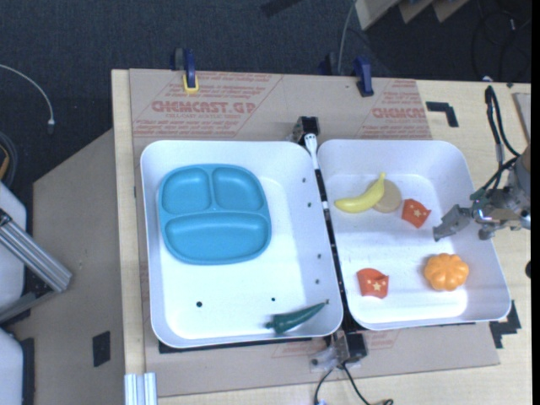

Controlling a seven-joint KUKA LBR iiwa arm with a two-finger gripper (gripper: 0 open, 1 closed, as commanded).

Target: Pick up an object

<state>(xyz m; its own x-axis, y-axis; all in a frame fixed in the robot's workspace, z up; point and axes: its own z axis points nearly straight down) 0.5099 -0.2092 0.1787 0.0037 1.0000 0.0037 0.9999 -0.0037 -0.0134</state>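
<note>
The right bin holds a yellow banana lying against a tan disc, two small red pieces and an orange pumpkin. My gripper hangs over the right side of this bin, just right of the upper red piece and above the pumpkin. Its fingers are spread open, and nothing sits between them. It touches none of the objects.
The left bin carries a blue divided plate and a green pepper at its front rim. A black divider with clips runs between the bins. Cables hang at the far right.
</note>
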